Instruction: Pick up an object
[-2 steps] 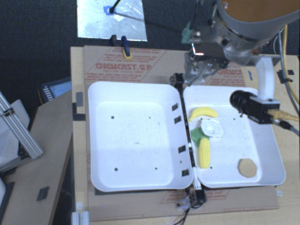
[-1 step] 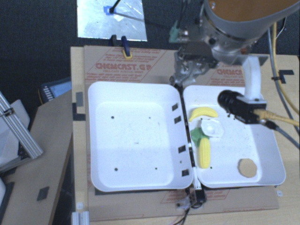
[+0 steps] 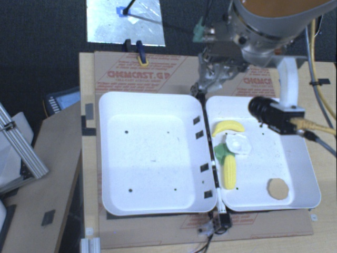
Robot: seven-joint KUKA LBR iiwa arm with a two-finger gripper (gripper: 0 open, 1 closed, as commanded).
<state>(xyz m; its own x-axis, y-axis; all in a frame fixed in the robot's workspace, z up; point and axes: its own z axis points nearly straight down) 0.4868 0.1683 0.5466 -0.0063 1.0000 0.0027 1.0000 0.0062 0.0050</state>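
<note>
The right bin (image 3: 300, 162) holds several small objects near its left wall. A yellow banana (image 3: 228, 126) lies at the top, with a white lump (image 3: 238, 144) just below it. A green piece (image 3: 220, 151) sits beside the lump, above a yellow corn cob (image 3: 230, 172). Alone at the bin's front right is a tan round cookie (image 3: 278, 188). My gripper (image 3: 200, 90) hangs over the far end of the seam between the two bins, behind and left of the banana, with nothing seen in it.
The left bin (image 3: 113, 141) stands beside the right one on a cardboard sheet (image 3: 147, 73). A black camera unit (image 3: 274, 115) with cables juts over the right bin's far side. A shiny plate (image 3: 125, 13) lies behind the bench.
</note>
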